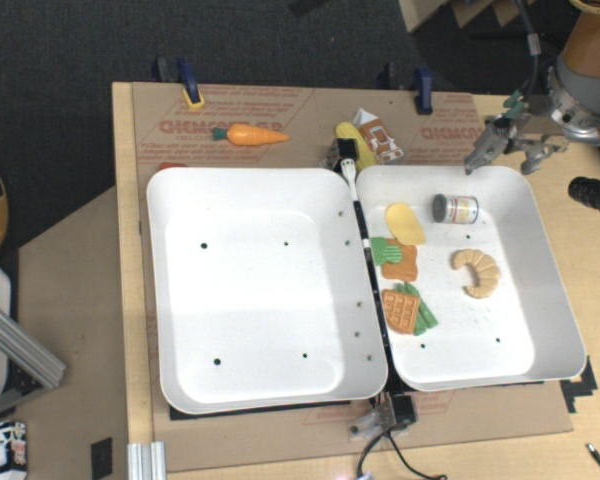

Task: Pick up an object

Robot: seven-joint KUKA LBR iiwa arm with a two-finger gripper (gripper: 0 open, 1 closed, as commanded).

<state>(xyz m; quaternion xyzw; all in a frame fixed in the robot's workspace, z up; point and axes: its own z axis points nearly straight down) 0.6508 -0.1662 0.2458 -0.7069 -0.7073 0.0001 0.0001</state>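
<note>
**Claw hanging spread above the right bin's far rim**

Hovering at two o'clock: gripper (507, 150), metal fingers splayed apart, gripping nothing. Lying in the right bin (540, 353), smooth white plastic: a small tin can (454, 209) on its side nearest the claw, a curved croissant (477, 271) at centre, a yellow oval chip (405, 223), two ridged waffle-like pieces (401, 308) hugging the nine o'clock wall. Leaving open floor toward five o'clock. Resting at twelve o'clock on the board: a carrot (252, 135).
</note>
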